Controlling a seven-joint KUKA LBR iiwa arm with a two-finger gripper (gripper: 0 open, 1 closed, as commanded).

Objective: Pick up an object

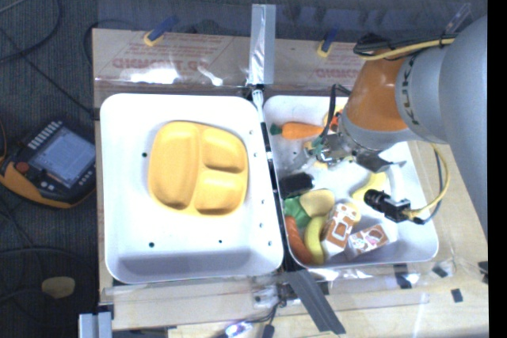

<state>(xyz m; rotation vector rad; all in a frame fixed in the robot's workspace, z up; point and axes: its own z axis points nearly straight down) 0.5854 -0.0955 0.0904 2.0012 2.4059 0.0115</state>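
My gripper [326, 150] hangs low in the right bin [424, 245], in its upper middle, under the grey arm with the orange band. An orange carrot [299, 131] lies just up and left of it, near the bin's far wall. A black object [295, 184] sits below and left of the gripper. Further toward the front lie a pale yellow-green fruit [317, 203], a green piece [295, 209], a yellow banana-like piece [313, 240] and two printed orange-and-white packets [339, 227] [369, 238]. The wrist hides whatever lies directly beneath it.
The left bin [127, 241] holds a yellow divided plate [199, 167]. A metal divider strip [268, 170] separates the two bins. A handheld controller [49, 164] lies on the floor to the left, off the bench.
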